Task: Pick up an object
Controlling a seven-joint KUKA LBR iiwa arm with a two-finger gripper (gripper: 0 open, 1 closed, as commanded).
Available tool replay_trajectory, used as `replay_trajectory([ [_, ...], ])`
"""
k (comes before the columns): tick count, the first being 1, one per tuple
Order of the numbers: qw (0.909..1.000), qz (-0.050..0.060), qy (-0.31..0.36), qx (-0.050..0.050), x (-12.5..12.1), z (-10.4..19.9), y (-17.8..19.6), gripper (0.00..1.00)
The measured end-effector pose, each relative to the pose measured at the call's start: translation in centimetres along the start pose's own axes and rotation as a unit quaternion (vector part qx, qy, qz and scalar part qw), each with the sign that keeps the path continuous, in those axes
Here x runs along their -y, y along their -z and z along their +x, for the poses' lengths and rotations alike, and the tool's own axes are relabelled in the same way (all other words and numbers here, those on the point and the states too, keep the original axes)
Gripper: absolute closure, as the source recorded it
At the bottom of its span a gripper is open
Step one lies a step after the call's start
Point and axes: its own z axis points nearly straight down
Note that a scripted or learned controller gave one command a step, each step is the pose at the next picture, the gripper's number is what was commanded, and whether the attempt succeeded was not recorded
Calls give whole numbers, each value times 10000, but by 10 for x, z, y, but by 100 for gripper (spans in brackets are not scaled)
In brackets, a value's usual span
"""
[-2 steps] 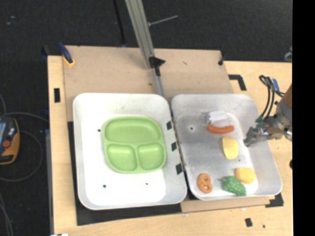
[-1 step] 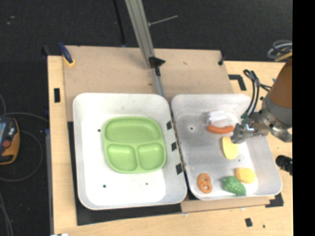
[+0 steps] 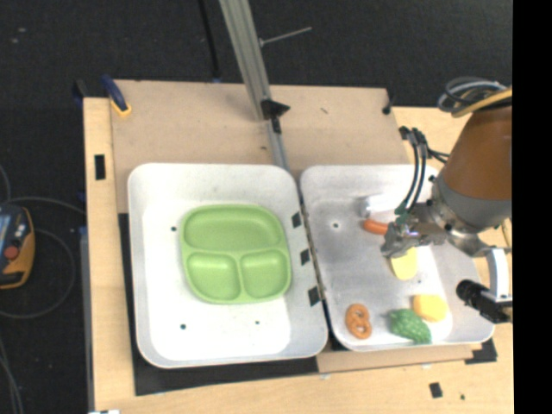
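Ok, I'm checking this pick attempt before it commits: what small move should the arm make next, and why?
Probably a short, straight descent. The gripper sits low in the right bin, right at the upper edge of the pale yellow piece, with the orange carrot-like piece just to its left. Nothing is visibly between its fingers, so lowering onto the yellow piece seems the nearest pick.

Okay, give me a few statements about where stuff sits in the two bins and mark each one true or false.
1. The green divided plate lies in the left bin. True.
2. The pretzel lies in the left bin. False: it is in the right bin, near the front edge.
3. The green leafy toy lies beside the pretzel. True.
4. The gripper hangs over the left bin. False: it is over the right bin.
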Motion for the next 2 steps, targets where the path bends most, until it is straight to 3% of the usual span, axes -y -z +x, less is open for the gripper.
replay_trajectory([
  [2, 10000, -9, 12, -5, 1, 106, 25, 100],
])
